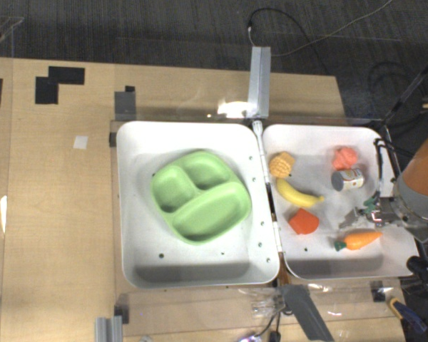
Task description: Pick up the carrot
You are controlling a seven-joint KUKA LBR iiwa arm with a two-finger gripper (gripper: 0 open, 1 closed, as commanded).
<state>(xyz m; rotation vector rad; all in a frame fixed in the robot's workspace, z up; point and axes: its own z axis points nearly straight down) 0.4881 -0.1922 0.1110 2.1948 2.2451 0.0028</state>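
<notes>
Gripper [362, 216] low in the right white bin [321, 266], just above the small orange carrot with a green top [358, 241].
Carrot lies flat near the bin's front right corner, beside an orange-red block [304, 222]; whether the fingers are parted or closed, I cannot tell.

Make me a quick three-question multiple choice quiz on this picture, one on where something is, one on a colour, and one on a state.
1. Where does the carrot lie?
A. right bin, front area
B. left bin
C. on the green plate

2. What colour is the divided plate?
A. white
B. green
C. red

3. How does the small can rest?
A. upright
B. on its side
C. on the banana

Answers: 1 A, it lies near the right bin's front wall. 2 B, it is light green in the left bin. 3 B, its round end faces sideways, apart from the banana.
</notes>
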